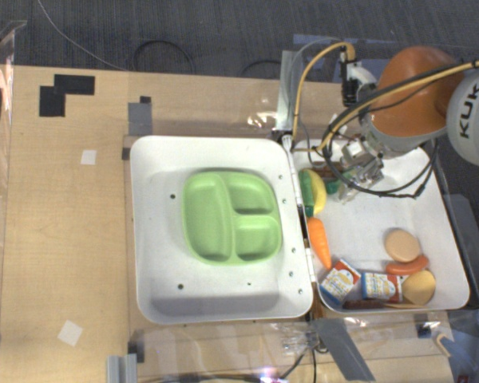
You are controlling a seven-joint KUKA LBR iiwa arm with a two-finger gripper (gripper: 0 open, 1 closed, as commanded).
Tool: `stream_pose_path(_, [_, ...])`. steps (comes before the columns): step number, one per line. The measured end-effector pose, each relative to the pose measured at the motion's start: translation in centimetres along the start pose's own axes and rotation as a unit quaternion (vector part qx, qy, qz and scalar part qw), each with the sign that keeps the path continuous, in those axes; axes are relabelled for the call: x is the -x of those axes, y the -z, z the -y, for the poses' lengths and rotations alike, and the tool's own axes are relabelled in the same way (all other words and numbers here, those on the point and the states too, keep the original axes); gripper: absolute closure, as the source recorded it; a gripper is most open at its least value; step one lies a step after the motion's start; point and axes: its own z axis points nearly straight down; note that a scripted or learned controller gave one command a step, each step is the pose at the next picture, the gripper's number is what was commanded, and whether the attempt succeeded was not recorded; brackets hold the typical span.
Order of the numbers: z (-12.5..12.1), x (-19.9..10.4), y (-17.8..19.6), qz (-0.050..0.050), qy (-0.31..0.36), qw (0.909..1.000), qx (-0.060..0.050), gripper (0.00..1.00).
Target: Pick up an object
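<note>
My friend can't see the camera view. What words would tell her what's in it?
A grey and orange robot arm reaches over the right white bin, its gripper above a yellow-green toy near a carrot and other toy foods. The left white bin holds a green divided plate.

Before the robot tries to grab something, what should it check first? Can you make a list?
1. Things to pick lie in the right bin: ok. A carrot, a green and yellow item and small packets are there.
2. Gripper is over the right bin: ok, near its upper left part.
3. Nearest target: ok, the green and yellow item lies just left of the gripper.
4. Fingers ready: cannot tell, cables hide them.
5. Gripper carries nothing already: cannot tell.
6. Left bin holds the green tray, away from the arm: ok.
</note>
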Motion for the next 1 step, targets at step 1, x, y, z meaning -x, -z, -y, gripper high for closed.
stream_pose_path(1, [1.14,-0.96,12.03,-0.003,0.003,1.0,-0.002,1.0])
